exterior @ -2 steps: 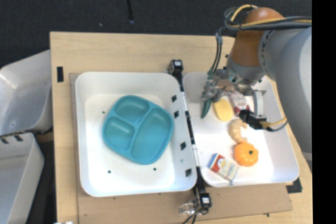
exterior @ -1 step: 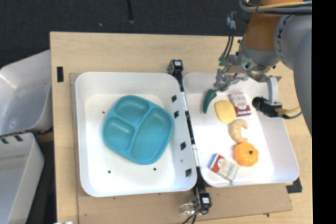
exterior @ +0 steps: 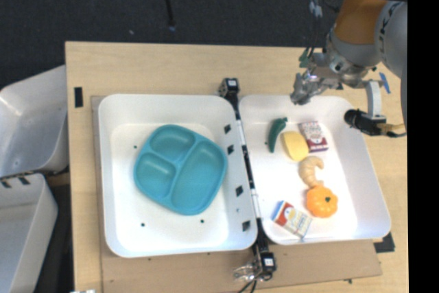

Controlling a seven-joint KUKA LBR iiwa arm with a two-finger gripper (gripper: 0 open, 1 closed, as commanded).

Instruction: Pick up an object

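The claw (exterior: pixel 302 94) hangs over the top rim of the right bin (exterior: pixel 370 195), at about 12 o'clock from the toys inside it. I cannot tell its state from this slant, and nothing shows in its grip.

Any of the toys would serve. A green pepper (exterior: pixel 276 133) lies nearest, at 7 o'clock from the claw. Just beside it at 3 o'clock sits a yellow piece (exterior: pixel 293 145), touching a small box (exterior: pixel 313 136). Below them come a croissant (exterior: pixel 311 169), a pumpkin (exterior: pixel 322 202) and a carton (exterior: pixel 291 218) toward 6 o'clock. The left bin (exterior: pixel 113 216) holds a blue tray (exterior: pixel 180 169).

The risks, as I judge them: a straight descent from here would meet the rim or bare floor, not a toy. The yellow piece, box and croissant are crowded, so a grasp there could nudge neighbours or catch two. The rounded pumpkin may squirt free; the flat carton offers little to pinch.
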